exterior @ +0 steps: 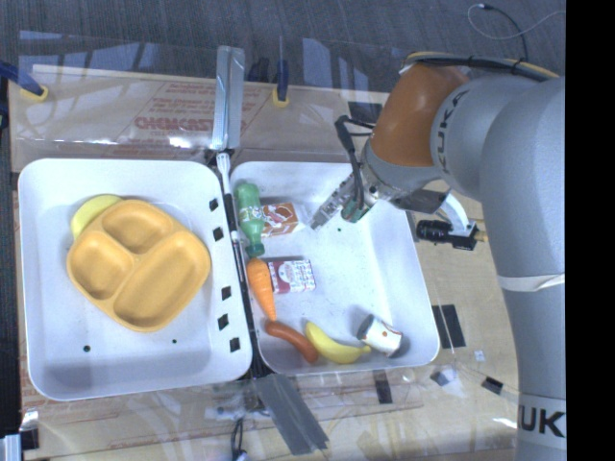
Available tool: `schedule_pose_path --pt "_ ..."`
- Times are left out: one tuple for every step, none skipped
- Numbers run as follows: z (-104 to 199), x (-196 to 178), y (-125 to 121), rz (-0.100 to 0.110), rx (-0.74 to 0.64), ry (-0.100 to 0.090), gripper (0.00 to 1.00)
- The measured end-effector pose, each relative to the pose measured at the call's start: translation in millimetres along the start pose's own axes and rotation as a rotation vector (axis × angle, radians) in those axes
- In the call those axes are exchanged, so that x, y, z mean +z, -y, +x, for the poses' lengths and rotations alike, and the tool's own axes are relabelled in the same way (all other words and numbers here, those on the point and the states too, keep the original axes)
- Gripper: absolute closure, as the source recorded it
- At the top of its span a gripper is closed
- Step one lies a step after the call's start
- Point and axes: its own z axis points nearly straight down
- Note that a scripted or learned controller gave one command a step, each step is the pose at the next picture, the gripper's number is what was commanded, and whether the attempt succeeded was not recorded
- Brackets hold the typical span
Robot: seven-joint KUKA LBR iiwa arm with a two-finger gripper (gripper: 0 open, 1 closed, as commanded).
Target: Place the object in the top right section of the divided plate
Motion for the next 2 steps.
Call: schedule_pose_path --pt "0.1 0.1 0.0 0.0 0.0 0.0 0.0" --pt "0.1 0.1 -0.1 0.0 0.0 0.0 0.0"
